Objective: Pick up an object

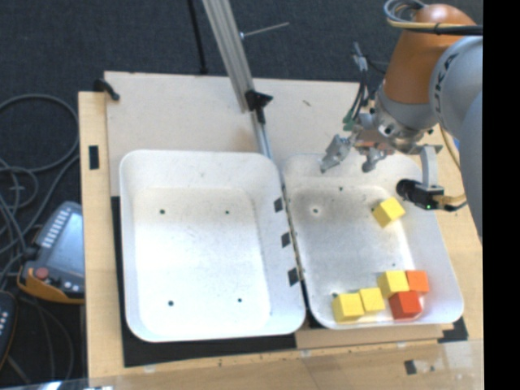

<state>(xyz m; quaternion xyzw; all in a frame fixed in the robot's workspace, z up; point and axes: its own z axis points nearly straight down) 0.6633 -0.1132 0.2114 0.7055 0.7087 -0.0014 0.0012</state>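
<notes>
Approach step: the gripper (pixel 352 154) hangs spread and empty over the right bin's (pixel 325 218) far edge; a lone yellow block (pixel 388 211) lies nearby, calling for a descent

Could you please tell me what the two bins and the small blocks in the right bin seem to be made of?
The bins look like thin moulded plastic: matte white, rounded corners, scuffed grey floors. The blocks look like painted wood or plastic: sharp-edged cubes in flat yellow, orange and red, though the view cannot settle which.
</notes>
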